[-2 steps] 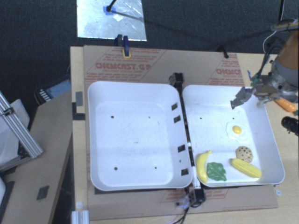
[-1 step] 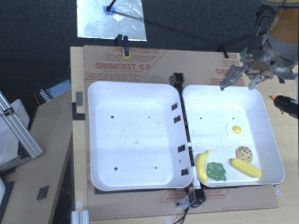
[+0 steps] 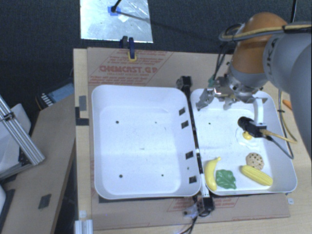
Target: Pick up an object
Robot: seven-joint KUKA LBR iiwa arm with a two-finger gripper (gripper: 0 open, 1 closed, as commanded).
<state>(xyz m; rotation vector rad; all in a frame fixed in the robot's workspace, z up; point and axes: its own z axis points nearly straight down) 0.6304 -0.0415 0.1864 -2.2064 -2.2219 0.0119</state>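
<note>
My gripper hovers over the far left part of the right bin, its two fingers spread apart with nothing between them. Along that bin's near edge lie a yellow banana, a green leafy piece, a round tan cookie and a yellow corn cob. A small yellow-and-white piece lies near the middle right, partly hidden. All of these things sit well nearer the camera than the gripper.
The left bin adjoins the right one along a black hinged divider. A cardboard sheet lies under both bins. A shiny metal plate stands beyond the bench at the back.
</note>
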